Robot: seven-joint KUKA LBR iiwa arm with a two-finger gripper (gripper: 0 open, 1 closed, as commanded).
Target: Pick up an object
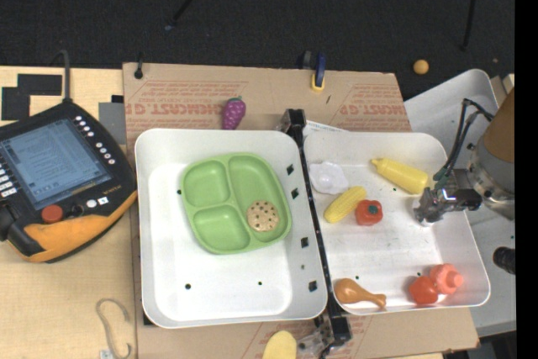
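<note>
Pincer [426, 210]: low in right bin [395, 261] — finger state cannot be told.
Nearest object: tomato [368, 213], just leftward; mustard bottle [402, 174] lies up-left, long axis crosswise.

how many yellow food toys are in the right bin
2. The mustard bottle lies near the far wall; the corn cob lies mid-bin, left of the tomato. None seems hidden.

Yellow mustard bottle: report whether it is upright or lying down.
Lying down. The mustard bottle rests on its side in the right bin, nozzle pointing left.
</note>
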